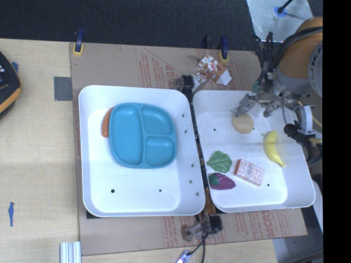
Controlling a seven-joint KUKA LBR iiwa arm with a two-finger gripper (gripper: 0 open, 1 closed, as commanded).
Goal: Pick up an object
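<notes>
The right bin (285, 196) holds a tan round object (242, 124), a yellow banana (273, 148), a green leafy piece (219, 161), a purple grape bunch (221, 181) and a small orange-and-white box (249, 172). My gripper (255, 107) hangs over the bin's far part, just above and right of the tan round object, with its fingers spread apart and nothing between them. In the left bin (93, 196) lies a blue divided plate (142, 135) with an orange object (105, 124) half hidden under its left edge.
A crumpled wrapper (211, 69) lies on the cardboard behind the bins. A yellow-and-black device (8, 86) sits at the bench's left edge. Clamps (78, 41) hold the cardboard at the back.
</notes>
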